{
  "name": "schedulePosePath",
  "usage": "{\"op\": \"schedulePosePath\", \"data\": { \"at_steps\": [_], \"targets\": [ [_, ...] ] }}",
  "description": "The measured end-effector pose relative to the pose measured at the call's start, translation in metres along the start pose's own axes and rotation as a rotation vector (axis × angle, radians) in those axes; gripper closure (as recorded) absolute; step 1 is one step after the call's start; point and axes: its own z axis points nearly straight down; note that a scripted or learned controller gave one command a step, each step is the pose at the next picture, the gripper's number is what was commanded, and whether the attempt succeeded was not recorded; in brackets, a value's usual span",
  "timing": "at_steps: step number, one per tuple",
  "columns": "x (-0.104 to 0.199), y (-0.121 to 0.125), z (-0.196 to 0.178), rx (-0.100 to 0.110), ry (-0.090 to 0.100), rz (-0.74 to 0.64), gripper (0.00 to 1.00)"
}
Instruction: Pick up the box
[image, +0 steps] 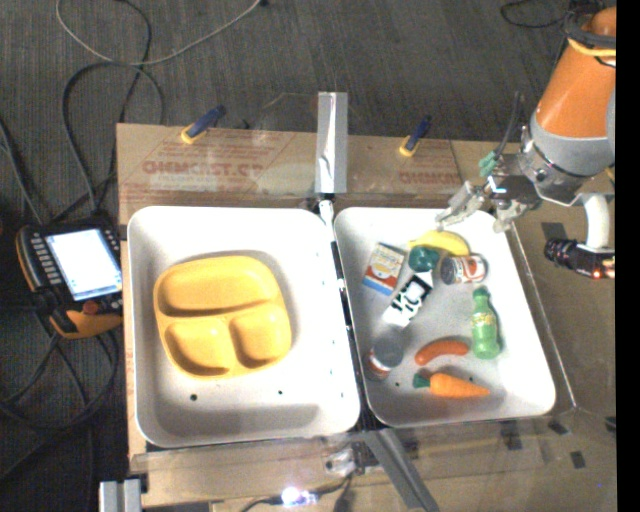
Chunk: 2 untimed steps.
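The claw hangs over the right bin's far rim, fingers apart and holding nothing. The box lies in that bin's upper left — well apart from the claw, just beside a black-and-white carton.
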Motion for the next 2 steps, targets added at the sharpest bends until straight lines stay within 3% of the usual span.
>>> {"op": "schedulePosePath", "data": {
  "at_steps": [1,2],
  "targets": [
    [0.045,0.049,-0.003,-0.002,-0.003,-0.064,0.00],
    [0.033,0.051,0.126,0.001,-0.003,-0.031,0.00]
  ]
}}
